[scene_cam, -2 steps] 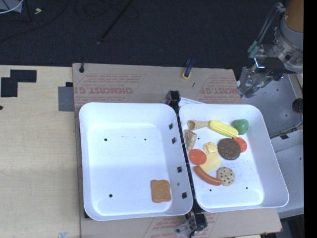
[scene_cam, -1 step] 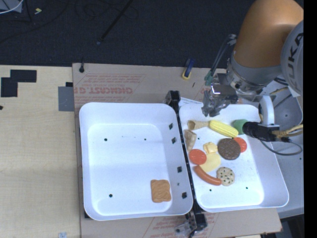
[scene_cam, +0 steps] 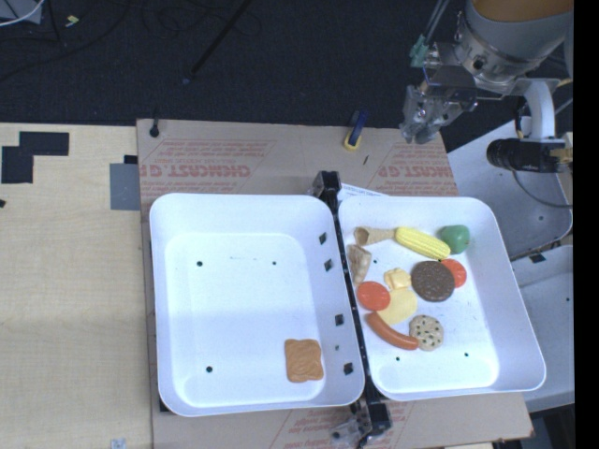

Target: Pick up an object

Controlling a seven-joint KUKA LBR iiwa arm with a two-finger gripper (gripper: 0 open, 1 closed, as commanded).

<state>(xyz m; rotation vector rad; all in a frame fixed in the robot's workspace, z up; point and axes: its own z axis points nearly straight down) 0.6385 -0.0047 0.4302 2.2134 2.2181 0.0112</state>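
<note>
Gripper point(scene_cam: 426, 124): raised at the far right of the scene, above the cardboard sheet point(scene_cam: 243, 157) beyond the far rim of the right bin; whether its jaws are parted or closed cannot be told, and nothing is seen between them

Arm point(scene_cam: 510, 26): grey, with the orange band at the top right, entering from the right

Objects relative to jaws: all toy food lies nearer than the gripper and well apart from it; the closest pieces are those at the far side of the right bin

Right bin point(scene_cam: 510, 363): holds a cluster of items in its far and middle part (the near part is bare white floor)

Right bin contents: corn cob point(scene_cam: 422, 243) at the far side, green piece point(scene_cam: 456, 238) just beside it on the right, tan wedge point(scene_cam: 372, 236) on its left, a second tan piece point(scene_cam: 359, 262) by the left wall, dark round cookie point(scene_cam: 432, 281), a red piece point(scene_cam: 455, 271) at its right edge, yellow cheese-like pieces point(scene_cam: 400, 293), red slice point(scene_cam: 373, 296), sausage point(scene_cam: 391, 331), chip cookie point(scene_cam: 426, 331)

Left bin point(scene_cam: 187, 223): holds one item

Left bin contents: toast-coloured waffle piece point(scene_cam: 303, 359) near the near right corner

Blue-and-yellow clip point(scene_cam: 355, 130): on the cardboard sheet, left of the gripper
</note>
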